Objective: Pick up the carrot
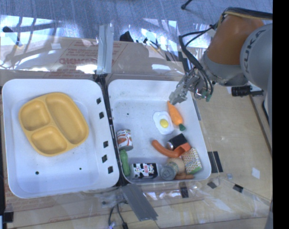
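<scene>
The carrot (175, 114) is small and orange with a green end. It lies near the right wall of the right bin (135, 97), its green end pointing toward the front. My gripper (177, 97) hangs just above the carrot's far orange end, reaching in from the right under the grey and orange arm. From this angle the tip seems to touch or nearly touch that end. The carrot still rests on the bin floor.
A fried egg toy (162, 123) lies just left of the carrot. In front sit a black block (177, 140), an orange sausage (163, 150), a small can (124, 139), a green vegetable (124, 162), a milk carton (144, 170) and more toys. A yellow divided plate (52, 123) sits in the left bin.
</scene>
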